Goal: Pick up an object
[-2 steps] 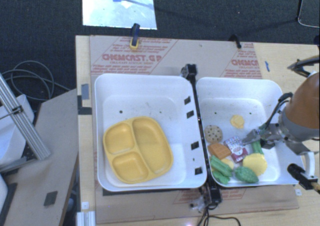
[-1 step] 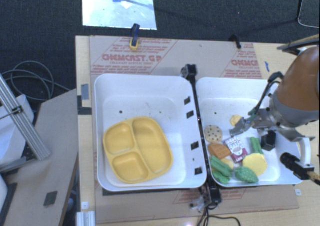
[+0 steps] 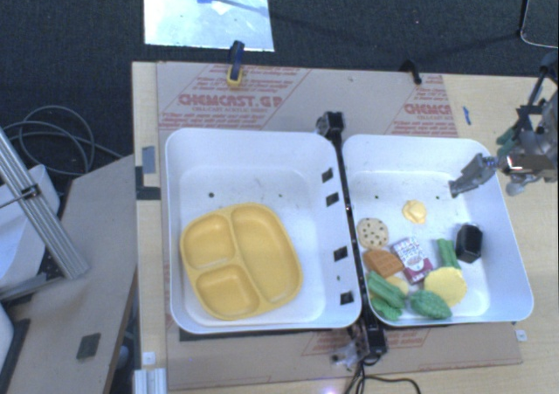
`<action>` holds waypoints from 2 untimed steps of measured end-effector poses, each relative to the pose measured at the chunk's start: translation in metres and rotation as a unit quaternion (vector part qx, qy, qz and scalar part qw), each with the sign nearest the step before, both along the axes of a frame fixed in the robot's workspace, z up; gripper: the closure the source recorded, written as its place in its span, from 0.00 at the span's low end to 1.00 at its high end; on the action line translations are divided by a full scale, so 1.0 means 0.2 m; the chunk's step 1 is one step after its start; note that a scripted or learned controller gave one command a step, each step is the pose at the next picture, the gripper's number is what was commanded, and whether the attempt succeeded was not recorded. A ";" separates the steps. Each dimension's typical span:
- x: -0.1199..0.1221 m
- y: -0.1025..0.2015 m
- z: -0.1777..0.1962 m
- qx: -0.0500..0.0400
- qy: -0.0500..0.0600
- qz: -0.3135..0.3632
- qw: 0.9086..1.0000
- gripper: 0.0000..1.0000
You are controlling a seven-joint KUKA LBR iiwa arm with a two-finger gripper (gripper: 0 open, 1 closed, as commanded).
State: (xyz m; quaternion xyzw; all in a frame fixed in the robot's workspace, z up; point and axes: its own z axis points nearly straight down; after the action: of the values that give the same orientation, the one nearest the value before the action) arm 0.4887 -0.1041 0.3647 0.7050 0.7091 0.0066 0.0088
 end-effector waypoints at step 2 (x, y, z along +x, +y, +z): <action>-0.01 0.33 -0.60 0.003 0.015 0.002 1.000 1.00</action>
State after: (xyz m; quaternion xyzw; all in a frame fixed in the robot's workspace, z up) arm 0.4861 -0.0378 0.2456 0.7036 0.7106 -0.0017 -0.0040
